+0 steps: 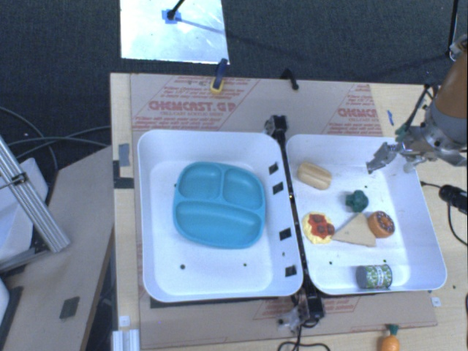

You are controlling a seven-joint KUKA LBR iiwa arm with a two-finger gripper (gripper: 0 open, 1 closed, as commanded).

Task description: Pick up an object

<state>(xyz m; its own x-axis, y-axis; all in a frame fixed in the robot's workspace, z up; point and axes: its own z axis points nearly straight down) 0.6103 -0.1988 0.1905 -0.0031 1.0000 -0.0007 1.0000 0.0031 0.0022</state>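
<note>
Objects for picking lie in your right bin [420, 218]: a bread roll [314, 175] at about ten o'clock from the bin's middle, a dark green lump [357, 200] near the centre, a small pizza [319, 227] at eight o'clock, and a pale cheese wedge [356, 232] just right of the pizza and touching it. A round orange piece [381, 224] sits against the wedge's right end, at about four o'clock from the green lump. A green can [374, 276] lies on its side near the bin's front edge, at six o'clock, well apart from the rest. Your gripper [395, 154] hovers over the bin's upper right corner, at two o'clock from the green lump, with the arm coming in from the right. Its fingers look spread apart with nothing between them. The left bin [157, 196] holds a blue divided plate [219, 203] lying flat near its middle. Beyond the bins, at twelve o'clock, a shiny square sheet [172, 20] rests on the dark floor.
</note>
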